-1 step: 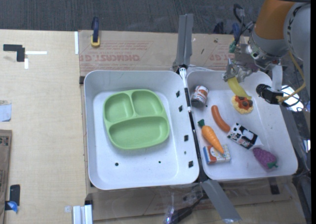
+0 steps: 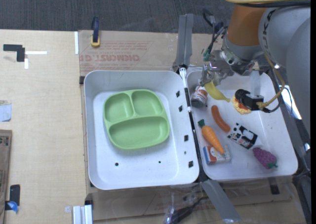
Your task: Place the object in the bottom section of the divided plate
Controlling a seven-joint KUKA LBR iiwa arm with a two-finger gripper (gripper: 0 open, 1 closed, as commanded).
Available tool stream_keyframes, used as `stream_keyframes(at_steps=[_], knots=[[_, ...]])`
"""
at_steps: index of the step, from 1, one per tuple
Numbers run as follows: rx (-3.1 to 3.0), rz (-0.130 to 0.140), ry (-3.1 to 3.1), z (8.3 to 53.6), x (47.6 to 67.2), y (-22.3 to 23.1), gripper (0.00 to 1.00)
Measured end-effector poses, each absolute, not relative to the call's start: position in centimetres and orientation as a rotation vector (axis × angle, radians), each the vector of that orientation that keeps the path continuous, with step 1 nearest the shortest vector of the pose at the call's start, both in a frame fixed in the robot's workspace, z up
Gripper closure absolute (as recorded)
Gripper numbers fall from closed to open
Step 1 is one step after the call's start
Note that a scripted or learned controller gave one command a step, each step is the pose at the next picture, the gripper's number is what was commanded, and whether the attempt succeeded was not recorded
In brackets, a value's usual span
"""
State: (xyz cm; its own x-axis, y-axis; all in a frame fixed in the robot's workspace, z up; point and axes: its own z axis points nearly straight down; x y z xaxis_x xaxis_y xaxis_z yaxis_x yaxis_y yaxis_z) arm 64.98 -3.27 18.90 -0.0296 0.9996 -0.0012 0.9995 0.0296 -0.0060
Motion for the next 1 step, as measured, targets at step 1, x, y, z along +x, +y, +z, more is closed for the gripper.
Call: stream_keyframes(at_steps=[1], knots=[[-2.057, 0.007, -2.37, 18.89, 61.04, 1.3, 1.0]])
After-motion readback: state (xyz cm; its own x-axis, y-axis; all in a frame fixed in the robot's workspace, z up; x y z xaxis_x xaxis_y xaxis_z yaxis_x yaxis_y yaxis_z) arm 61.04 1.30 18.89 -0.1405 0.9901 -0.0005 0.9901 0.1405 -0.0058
